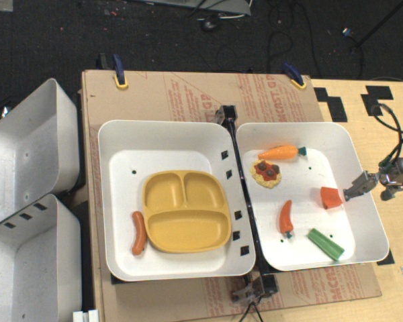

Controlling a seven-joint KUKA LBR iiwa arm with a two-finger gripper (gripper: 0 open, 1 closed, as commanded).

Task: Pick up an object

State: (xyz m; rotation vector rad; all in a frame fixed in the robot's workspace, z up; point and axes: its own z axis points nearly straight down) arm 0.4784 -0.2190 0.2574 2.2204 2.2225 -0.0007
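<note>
Camera view: cardboard-topped bench (188, 92), dark cabled floor (54, 32); gripper (360, 186) state unclear.

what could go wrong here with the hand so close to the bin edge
The hand sits at the right bin's raised right rim, so coming down it might clip that wall. The small orange-red block lies just beside it and could get nudged rather than grasped. The green rectangular stick near the bin's front corner looks awkward to reach.
</note>
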